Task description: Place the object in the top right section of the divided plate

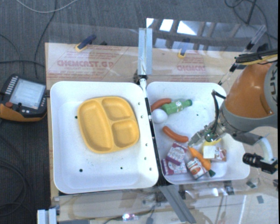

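A yellow divided plate (108, 123) lies in the left bin (65, 171), with one long section on its left and two smaller ones on its right. Its top right section (115, 107) holds nothing. My gripper (204, 135) hangs low over the right bin (233, 174), among the loose items. Just below it are a carrot (199, 157) and a small yellow and white box (210, 151). An orange sausage (175, 134) lies to its left. I see nothing held in the gripper.
The right bin also holds a green bottle (177, 106), a second sausage (159, 103), a white ball (159, 116), purple and white cartons (175, 157) and a small jar (196, 168). A teach pendant (21, 98) sits left of the bench.
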`<state>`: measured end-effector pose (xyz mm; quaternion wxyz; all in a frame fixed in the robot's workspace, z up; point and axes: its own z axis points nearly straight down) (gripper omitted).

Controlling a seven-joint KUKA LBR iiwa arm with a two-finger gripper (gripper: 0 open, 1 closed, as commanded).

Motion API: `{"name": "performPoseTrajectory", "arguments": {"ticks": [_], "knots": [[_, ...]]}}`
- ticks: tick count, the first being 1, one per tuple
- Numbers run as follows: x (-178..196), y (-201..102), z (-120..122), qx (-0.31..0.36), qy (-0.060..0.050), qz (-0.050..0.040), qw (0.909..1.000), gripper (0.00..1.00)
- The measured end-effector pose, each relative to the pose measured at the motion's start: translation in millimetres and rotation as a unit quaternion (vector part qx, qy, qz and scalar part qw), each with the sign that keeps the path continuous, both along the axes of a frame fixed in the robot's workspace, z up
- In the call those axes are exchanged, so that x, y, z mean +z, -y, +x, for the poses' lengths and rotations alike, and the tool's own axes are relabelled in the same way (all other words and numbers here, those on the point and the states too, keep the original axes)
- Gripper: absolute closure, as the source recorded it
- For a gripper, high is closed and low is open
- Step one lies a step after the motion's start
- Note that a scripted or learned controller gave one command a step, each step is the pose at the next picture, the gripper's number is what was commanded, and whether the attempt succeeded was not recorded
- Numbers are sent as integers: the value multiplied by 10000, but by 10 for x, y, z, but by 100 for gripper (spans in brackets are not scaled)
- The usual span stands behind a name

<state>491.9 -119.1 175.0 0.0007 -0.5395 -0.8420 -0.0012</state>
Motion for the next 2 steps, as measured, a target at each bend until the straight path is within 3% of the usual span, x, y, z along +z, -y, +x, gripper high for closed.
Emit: {"name": "performPoseTrajectory", "arguments": {"ticks": [1,2], "knots": [[241,-474,-32,1765,6,-14,9843,100],[611,-757,-47,4382,22,-14,8989,100]]}}
